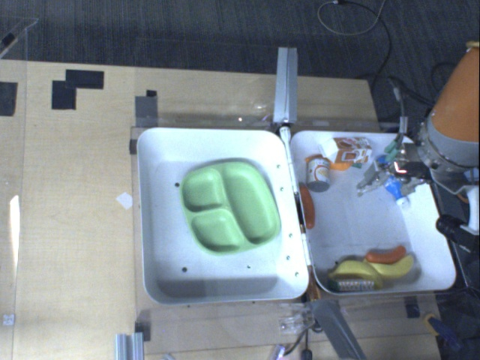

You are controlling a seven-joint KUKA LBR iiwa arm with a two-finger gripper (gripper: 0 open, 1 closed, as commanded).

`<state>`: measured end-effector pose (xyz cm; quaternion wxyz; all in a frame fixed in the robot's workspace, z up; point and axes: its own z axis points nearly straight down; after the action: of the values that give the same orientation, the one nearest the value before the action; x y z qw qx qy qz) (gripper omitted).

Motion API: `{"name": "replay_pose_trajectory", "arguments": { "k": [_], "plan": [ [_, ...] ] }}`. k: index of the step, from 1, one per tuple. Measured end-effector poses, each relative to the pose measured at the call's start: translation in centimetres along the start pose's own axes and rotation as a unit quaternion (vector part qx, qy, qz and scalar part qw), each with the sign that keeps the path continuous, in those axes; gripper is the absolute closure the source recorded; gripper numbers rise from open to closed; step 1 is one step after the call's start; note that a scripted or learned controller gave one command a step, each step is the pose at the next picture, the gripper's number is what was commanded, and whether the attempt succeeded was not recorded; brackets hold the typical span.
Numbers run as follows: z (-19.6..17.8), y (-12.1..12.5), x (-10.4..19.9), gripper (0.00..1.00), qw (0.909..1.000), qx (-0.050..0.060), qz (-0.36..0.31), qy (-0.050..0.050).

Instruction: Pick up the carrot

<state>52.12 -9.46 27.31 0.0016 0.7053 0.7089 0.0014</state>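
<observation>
Pale wooden surface against dark carpet.
Black squares mark the surface's far left; a thin cable loops across the floor far right.

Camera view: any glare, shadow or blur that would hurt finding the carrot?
Camera view: soft overall, small items in the right bin smeared; carrot readable against the divider; mild glare on the left bin floor; gripper blurry, casting faint shadow.
</observation>
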Motion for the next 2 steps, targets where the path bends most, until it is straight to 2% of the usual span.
{"name": "replay_pose_trajectory", "arguments": {
  "k": [1,2],
  "plan": [
    [13.5,-1.3,-2.6,0.00,0.9998,0.001,-0.021,0.000],
    [15.1,6.5,0.7,0.00,0.9996,0.000,-0.027,0.000]
  ]
}}
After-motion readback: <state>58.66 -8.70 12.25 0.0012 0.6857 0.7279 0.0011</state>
